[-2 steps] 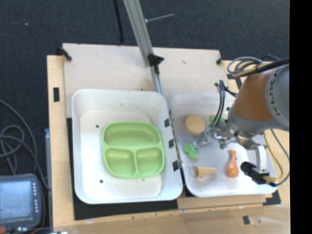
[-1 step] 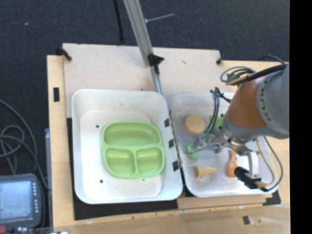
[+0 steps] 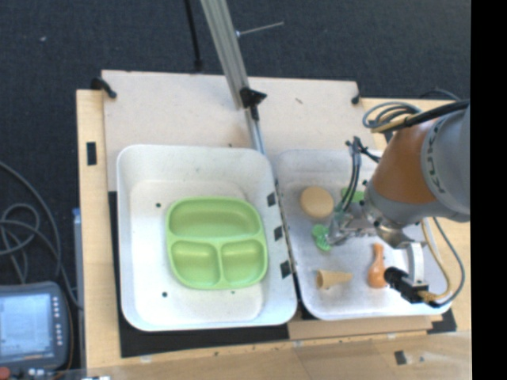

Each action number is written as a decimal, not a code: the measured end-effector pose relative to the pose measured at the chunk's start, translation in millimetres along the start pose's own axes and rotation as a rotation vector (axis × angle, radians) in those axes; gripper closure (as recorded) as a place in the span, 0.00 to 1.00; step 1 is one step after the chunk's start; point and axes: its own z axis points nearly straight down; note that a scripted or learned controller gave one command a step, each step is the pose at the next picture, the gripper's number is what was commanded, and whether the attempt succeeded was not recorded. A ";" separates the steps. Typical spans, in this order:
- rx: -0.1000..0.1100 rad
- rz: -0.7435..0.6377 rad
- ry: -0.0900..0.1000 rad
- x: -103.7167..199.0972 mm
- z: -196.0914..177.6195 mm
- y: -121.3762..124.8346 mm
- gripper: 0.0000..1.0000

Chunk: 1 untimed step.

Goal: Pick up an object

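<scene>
In the right bin (image 3: 305,303) lie a round tan bun-like thing (image 3: 316,201), a small green thing (image 3: 321,237), a tan cone (image 3: 333,279) and an orange carrot-like piece (image 3: 376,265). My gripper (image 3: 337,232) reaches down from the grey and orange arm, its tip right beside the green thing and just below the tan round one. Whether the green thing sits between the fingers is hidden.
The left bin (image 3: 135,212) holds a light green divided plate (image 3: 215,241). A metal pole (image 3: 230,46) slants up from between the bins at the back. The bins' shared wall runs close to the gripper's left.
</scene>
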 end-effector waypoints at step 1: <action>0.003 -0.009 0.000 -0.1 -43.7 -0.2 1.00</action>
